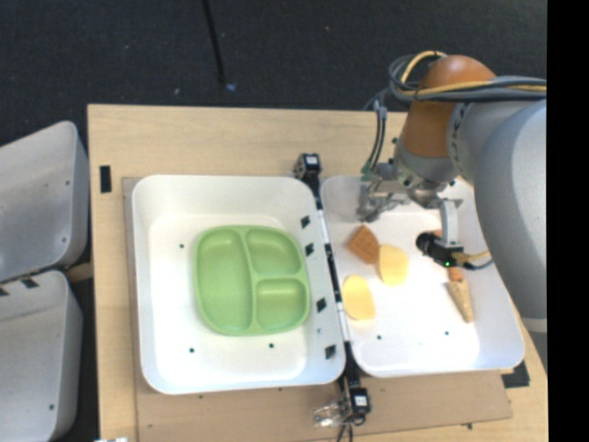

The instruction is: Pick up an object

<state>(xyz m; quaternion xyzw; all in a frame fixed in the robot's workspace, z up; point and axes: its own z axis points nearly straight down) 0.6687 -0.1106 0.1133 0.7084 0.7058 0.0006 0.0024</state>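
The arm reaches in from 3 o'clock, and the gripper sits low over the right bin, up in its 11 o'clock corner. From this slanted angle I cannot tell whether the gripper is released or clenched, and nothing shows inside it.

The nearest candidate is the orange wedge, just at 6 o'clock of the gripper, lying flat on the bin floor. One yellow slice touches it on the 4 o'clock side. A second yellow slice lies near the bin's 8 o'clock wall. A brown cone lies well apart toward 3 o'clock.

My read is that the gripper is lined up for a descent but stands a shade short of the wedge, so a straight drop may land on bare bin floor. The flat wedge also offers little edge to pinch.

On the table, the left bin carries a green divided plate, well apart from the action.
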